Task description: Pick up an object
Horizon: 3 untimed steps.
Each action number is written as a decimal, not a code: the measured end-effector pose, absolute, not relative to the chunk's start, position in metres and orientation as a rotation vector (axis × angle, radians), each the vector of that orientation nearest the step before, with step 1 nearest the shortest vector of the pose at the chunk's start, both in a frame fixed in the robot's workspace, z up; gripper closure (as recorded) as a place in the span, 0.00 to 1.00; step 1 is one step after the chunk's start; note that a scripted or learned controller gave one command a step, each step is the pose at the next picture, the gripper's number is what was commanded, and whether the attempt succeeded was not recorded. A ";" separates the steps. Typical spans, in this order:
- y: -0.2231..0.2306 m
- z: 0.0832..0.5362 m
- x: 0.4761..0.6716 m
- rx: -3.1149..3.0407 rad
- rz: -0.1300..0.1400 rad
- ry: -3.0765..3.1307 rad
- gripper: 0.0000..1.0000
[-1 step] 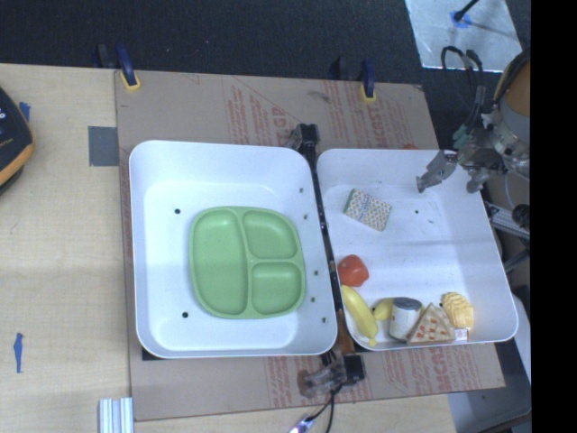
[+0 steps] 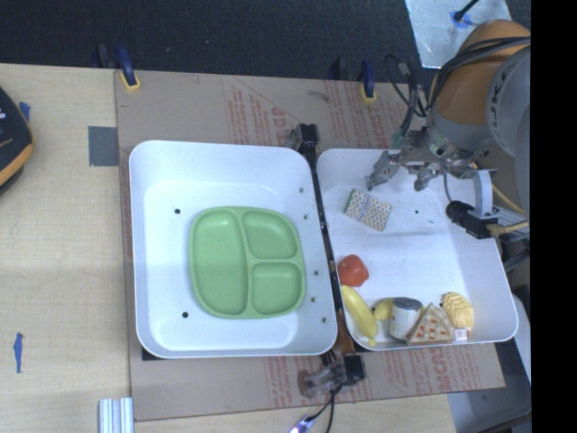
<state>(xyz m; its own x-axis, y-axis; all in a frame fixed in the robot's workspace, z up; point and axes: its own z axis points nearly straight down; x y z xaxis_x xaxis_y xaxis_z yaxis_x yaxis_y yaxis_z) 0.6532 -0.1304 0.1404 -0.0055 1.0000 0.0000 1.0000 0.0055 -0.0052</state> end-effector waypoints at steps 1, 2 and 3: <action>-0.111 0.097 0.632 -2.222 -0.003 -2.231 0.00; -0.113 0.109 0.633 -2.224 -0.003 -2.236 1.00; -0.062 0.193 0.657 -2.216 -0.001 -2.227 1.00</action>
